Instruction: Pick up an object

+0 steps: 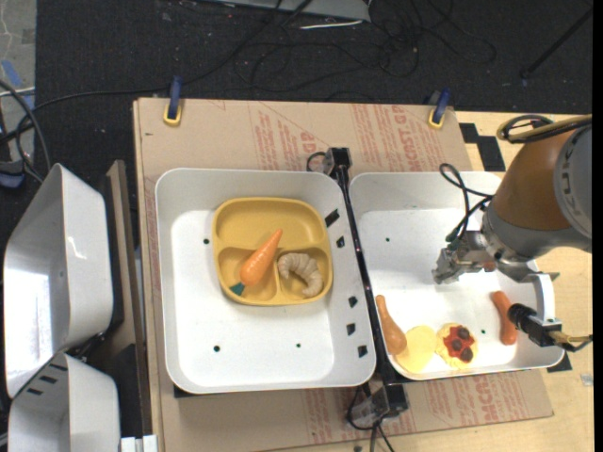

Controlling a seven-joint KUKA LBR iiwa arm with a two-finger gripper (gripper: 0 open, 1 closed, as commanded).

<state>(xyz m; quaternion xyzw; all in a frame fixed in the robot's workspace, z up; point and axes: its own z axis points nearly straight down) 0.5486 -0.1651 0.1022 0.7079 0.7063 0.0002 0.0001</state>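
Observation:
In the left bin [188, 281] sits a yellow divided plate [273, 250] holding an orange carrot [261, 258] and a pale shrimp [301, 271]. The right bin [405, 224] holds a tan drumstick [390, 322], a yellow slice with red and dark toppings [450, 344] and a small orange sausage [505, 316], all near its front edge. My gripper [454, 264] hangs over the middle of the right bin, above and behind the food pieces. No object can be seen between its fingers.
The grey arm with its orange band [537, 201] comes in from the right over the right bin's far corner. A black divider [350, 252] runs between the bins. Cables lie behind the cardboard bench. White boxes [52, 262] stand at the left.

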